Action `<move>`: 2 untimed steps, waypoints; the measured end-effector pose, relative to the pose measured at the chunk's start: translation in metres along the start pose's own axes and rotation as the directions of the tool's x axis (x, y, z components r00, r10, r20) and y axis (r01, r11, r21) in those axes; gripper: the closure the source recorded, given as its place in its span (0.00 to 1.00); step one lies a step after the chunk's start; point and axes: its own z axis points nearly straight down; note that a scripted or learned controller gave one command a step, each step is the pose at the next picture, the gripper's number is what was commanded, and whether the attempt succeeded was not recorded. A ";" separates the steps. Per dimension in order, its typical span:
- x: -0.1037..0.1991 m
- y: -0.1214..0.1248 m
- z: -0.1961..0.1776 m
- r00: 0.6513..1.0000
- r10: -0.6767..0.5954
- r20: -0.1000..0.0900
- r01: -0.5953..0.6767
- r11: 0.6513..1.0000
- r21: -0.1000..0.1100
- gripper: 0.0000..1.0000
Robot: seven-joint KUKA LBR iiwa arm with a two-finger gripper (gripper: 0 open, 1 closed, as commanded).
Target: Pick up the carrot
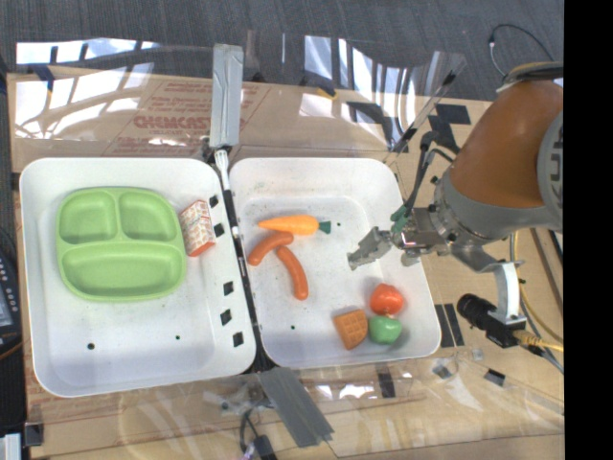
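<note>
The carrot (290, 224), orange with a small green stem end pointing right, lies flat in the upper middle of the right bin (316, 175). My gripper (369, 250) hangs over the right side of that bin, to the right of the carrot and slightly lower in the view, apart from it. Nothing shows in its grasp. The grey wrist and the orange band of the arm reach in from the right.
Two orange-red sausages (269, 247) (295, 272) lie just below the carrot. A red tomato (387, 299), a green fruit (385, 331) and an orange block (351, 328) sit in the bin's lower right. The left bin (57, 353) holds a green divided plate (120, 242) and a small can (196, 226).
</note>
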 end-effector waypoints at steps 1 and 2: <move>-0.016 0.085 0.050 0.999 0.050 0.001 -0.050 0.999 0.001 0.00; 0.013 0.133 0.095 0.997 -0.082 0.001 0.082 0.997 -0.002 0.00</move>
